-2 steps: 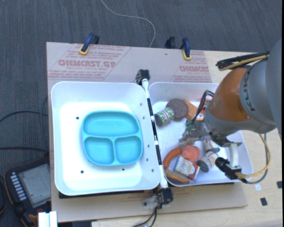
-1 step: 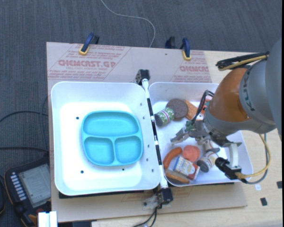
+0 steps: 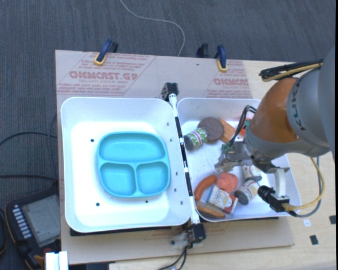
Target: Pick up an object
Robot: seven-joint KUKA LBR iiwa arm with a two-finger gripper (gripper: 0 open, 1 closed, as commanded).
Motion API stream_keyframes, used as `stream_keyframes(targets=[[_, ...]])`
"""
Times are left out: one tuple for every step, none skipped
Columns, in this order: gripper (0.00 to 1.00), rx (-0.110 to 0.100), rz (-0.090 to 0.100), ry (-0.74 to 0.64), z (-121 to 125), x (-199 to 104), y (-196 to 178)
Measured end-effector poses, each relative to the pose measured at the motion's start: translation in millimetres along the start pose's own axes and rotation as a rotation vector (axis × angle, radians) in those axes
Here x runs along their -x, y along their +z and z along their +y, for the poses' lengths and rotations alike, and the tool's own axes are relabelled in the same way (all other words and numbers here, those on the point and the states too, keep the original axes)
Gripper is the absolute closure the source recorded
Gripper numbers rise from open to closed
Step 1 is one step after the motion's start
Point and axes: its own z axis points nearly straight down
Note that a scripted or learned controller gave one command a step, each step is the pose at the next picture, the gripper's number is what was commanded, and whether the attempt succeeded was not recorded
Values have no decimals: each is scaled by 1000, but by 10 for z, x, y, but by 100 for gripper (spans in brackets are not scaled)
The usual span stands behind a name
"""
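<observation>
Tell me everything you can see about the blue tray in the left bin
The blue tray is light blue, looks like smooth plastic, and has rounded corners with a raised rim. It has three compartments: one long one across the far side and two smaller ones side by side nearer the camera. Nothing lies in them. It sits flat, turned slightly, about mid-floor in the left bin, apart from its walls.

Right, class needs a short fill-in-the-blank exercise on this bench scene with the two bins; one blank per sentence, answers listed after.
1. The divided tray in the left bin is coloured ____.
2. That tray has ____ compartments.
3. The end effector is over the ____ bin.
4. The band on the arm above the wrist is coloured ____.

Missing words: blue; three; right; orange
</observation>
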Motion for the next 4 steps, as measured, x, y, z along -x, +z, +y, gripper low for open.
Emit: stream_keyframes(targets=[[0,0,0,0,0,0,1],[0,3,-4,1,-272,-125,192],[100,5,-3,0,-257,-131,88],[100,-10,3,-3,27,-899,-769]])
